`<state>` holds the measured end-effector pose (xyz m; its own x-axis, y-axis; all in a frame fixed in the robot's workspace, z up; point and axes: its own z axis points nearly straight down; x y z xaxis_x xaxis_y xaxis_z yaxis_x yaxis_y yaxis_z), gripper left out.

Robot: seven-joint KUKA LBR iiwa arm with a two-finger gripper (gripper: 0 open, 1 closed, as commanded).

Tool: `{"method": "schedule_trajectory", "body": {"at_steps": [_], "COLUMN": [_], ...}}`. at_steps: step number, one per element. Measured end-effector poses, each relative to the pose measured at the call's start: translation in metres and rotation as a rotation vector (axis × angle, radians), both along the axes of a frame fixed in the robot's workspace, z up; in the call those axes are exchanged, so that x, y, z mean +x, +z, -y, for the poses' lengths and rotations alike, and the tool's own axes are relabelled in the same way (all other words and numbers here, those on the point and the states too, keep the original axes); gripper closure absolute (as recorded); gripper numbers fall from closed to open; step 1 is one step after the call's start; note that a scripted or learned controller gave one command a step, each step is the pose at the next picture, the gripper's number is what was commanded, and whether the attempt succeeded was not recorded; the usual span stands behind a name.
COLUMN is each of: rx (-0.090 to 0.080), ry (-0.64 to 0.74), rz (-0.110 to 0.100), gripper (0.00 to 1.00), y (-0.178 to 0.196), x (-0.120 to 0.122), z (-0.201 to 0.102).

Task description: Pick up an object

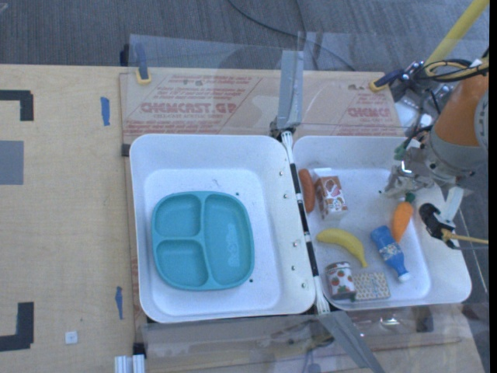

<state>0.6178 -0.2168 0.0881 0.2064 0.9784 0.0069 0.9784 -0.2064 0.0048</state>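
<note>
My gripper point(405, 183) hangs over the right side of the right bin point(446, 282), directly above the top end of an orange carrot point(401, 219). The carrot lies lengthwise on the bin floor, and whether the gripper touches it is unclear. Beside the carrot lies a blue bottle point(389, 252). A yellow banana point(345, 243) rests mid-bin. A reddish sausage point(307, 189) and a brown-and-white carton point(331, 195) sit near the bin's left wall. A small printed can point(339, 280) and a patterned flat pack point(371, 286) lie at the front.
The left bin point(147, 177) holds a teal divided plate point(203, 240). A ridge with screws point(299, 216) separates the two bins. Clear panels point(233, 92) stand behind the bins. Cables and the arm's orange-banded wrist point(458, 123) crowd the right bin's far right corner.
</note>
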Motion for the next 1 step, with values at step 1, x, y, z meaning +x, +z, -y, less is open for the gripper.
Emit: {"method": "schedule_trajectory", "body": {"at_steps": [1], "rx": [0.005], "ry": [0.007], "rz": [0.005], "gripper": [0.0], "y": [0.0013], "x": [0.0032], "z": [-0.0064]}}
